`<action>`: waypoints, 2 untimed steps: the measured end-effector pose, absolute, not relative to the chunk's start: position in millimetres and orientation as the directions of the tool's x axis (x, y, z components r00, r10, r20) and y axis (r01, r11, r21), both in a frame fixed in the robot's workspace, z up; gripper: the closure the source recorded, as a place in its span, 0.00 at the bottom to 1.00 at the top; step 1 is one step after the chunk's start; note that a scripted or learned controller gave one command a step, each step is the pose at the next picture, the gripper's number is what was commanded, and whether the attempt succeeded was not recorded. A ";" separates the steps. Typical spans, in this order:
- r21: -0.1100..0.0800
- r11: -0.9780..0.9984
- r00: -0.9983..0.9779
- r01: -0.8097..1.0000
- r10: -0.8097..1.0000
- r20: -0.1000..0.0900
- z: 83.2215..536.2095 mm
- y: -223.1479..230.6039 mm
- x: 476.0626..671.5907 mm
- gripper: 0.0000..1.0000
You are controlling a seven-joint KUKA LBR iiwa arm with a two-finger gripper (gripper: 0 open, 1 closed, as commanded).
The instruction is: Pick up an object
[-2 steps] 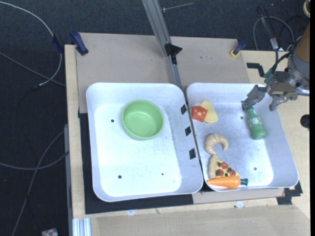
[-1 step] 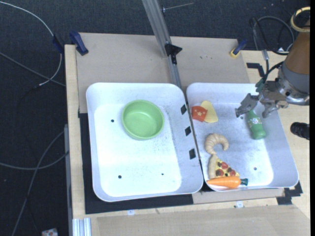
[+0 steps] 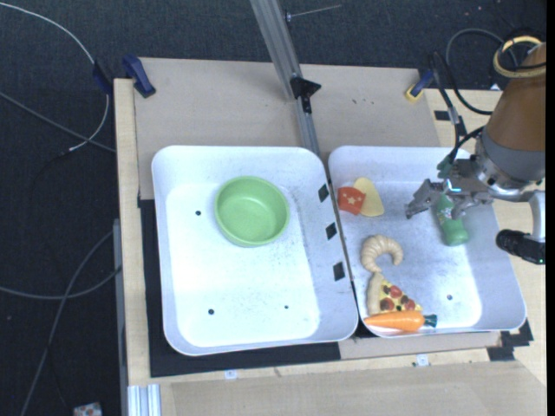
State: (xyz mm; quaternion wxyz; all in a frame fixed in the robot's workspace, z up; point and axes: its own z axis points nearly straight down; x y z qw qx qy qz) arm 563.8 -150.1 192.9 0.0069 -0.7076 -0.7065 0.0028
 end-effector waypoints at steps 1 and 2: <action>-0.014 -0.001 0.001 1.000 1.000 0.007 139.1 -138.8 560.2 0.00; -0.004 -0.001 0.001 1.000 1.000 0.006 155.4 -138.9 562.6 1.00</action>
